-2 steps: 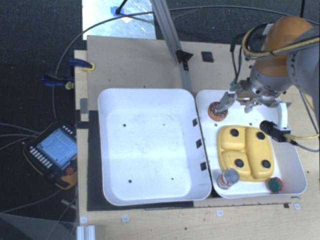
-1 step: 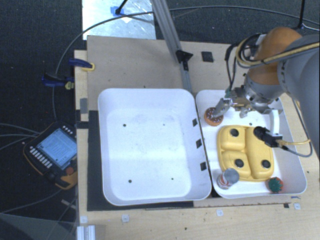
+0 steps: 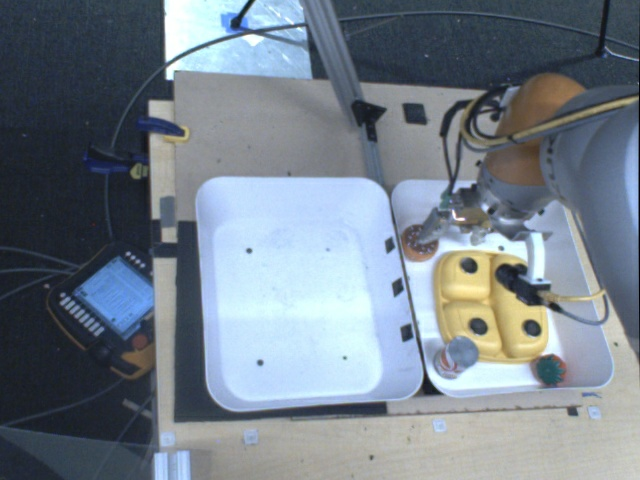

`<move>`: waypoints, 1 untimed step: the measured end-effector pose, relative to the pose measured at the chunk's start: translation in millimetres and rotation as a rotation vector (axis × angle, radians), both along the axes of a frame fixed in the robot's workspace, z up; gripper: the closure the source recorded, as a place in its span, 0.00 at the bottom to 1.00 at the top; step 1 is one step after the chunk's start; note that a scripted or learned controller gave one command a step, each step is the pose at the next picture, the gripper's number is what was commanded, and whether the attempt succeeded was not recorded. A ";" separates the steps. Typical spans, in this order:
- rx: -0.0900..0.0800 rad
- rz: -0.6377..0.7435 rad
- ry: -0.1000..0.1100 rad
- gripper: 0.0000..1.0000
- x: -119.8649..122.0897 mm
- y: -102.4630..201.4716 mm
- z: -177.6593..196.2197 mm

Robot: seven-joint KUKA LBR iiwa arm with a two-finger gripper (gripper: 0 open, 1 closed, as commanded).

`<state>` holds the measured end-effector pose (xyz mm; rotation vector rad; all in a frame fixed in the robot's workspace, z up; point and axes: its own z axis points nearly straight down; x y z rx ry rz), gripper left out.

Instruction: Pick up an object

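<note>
The right bin (image 3: 590, 363) holds a large yellow moulded object (image 3: 488, 308) with dark round holes. At the bin's left wall lies a small brown round object (image 3: 417, 241). A small grey cup-like item (image 3: 459, 352) sits at the front left of the yellow object. A green and red piece (image 3: 549, 370) lies in the bin's front right corner. My gripper (image 3: 443, 222) hangs low over the bin's back left part, just right of and above the brown round object. Nothing visible is held in it.
The left bin (image 3: 210, 298) lies beside the right one, with black clips (image 3: 397, 286) on their shared wall. A grey pole (image 3: 340, 63) slants down to the back of the bins. A teach pendant (image 3: 108, 303) lies off the bench at the left.
</note>
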<state>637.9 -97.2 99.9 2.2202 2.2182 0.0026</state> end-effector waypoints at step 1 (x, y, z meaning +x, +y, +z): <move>0.001 0.002 -0.002 1.00 1.1 1.1 10.2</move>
